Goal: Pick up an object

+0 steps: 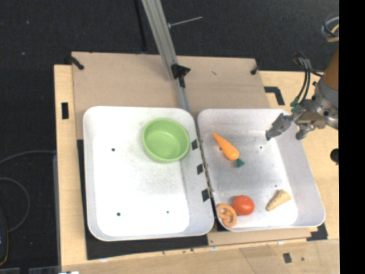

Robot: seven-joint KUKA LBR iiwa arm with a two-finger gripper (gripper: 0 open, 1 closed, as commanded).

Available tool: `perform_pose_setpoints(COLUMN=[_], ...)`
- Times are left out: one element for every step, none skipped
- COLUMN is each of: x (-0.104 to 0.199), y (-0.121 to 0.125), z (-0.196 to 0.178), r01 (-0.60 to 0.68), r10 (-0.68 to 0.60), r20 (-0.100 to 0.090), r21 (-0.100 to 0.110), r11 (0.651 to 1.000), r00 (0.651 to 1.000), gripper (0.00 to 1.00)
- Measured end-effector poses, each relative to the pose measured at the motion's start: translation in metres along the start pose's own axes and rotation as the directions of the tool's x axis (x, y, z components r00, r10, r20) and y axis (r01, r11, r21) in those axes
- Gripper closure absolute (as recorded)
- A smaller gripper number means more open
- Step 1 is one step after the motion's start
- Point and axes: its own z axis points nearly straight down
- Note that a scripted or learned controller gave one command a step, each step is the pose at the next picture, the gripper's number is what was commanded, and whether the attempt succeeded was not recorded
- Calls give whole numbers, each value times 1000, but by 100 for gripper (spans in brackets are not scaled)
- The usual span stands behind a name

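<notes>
The right bin (296,170) holds an orange toy carrot (226,146) with a green tip near its upper left. A red tomato (243,205) and a pretzel-like brown piece (226,214) lie at its front left, and a tan wedge (278,200) at its front right. A green bowl (165,140) sits in the left bin (108,181). My gripper (290,126) hangs over the right bin's upper right edge, its two fingers spread apart with nothing between them. It is well right of the carrot.
A slanted metal pole (162,39) rises behind the bins and ends at a black clamp. The bins rest on a tan board (131,79) on the wooden bench. Black clips join the bins along the middle divider (202,170).
</notes>
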Motion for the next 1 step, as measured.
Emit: perform_pose_setpoints(x=[0], y=[0], z=[0], r01=[0], r10=[0], r20=[0], r21=[0], r11=[1000], r00=[1000], gripper=[0])
